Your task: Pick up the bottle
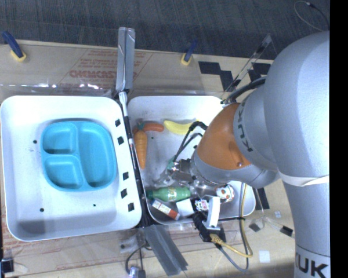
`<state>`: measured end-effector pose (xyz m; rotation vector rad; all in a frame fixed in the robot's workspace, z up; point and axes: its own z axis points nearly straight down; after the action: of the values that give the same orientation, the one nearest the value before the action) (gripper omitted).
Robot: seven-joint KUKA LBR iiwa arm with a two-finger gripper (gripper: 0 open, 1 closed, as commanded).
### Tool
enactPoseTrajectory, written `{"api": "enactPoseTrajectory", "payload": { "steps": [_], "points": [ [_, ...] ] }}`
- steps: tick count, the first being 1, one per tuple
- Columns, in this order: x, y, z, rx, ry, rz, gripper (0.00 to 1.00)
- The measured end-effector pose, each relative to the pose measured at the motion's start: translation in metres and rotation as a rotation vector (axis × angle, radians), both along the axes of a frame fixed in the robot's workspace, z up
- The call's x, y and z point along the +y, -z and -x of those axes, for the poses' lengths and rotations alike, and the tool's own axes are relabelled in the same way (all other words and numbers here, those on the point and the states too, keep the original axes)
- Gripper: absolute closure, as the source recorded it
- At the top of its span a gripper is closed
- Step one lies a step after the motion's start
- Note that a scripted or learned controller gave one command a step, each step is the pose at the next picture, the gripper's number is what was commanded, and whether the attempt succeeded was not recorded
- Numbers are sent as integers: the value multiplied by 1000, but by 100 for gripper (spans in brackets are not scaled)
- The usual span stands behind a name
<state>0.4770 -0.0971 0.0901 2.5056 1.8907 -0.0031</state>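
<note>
A cardboard-topped bench over dark carpet is carrying two shallow white bins. Way off to the pincer's left, the left white bin (11,155) is holding a bright blue three-section plastic tray (78,154). Closer in, just left and above the pincer (182,181), an orange plastic carrot (141,147) is lying in the right white bin (162,104), with a yellow plastic banana (178,126) above it. The green plastic bottle with a white label (171,194) is lying on its side right below the tool, nearly touching. Honestly can't tell how the pincer is standing, the wrist is blocking it. I'm guessing the bottle is light, stiff and slippery, rolling easily, so gripping across the mid-body seems best.
</note>
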Motion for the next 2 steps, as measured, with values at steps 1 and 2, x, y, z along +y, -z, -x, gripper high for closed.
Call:
{"api": "enactPoseTrajectory", "payload": {
  "steps": [1, 2],
  "points": [
    [-2, -9, -1, 1, -2, 3, 100],
    [88, -99, -9, 6, -198, -5, 100]
  ]
}}
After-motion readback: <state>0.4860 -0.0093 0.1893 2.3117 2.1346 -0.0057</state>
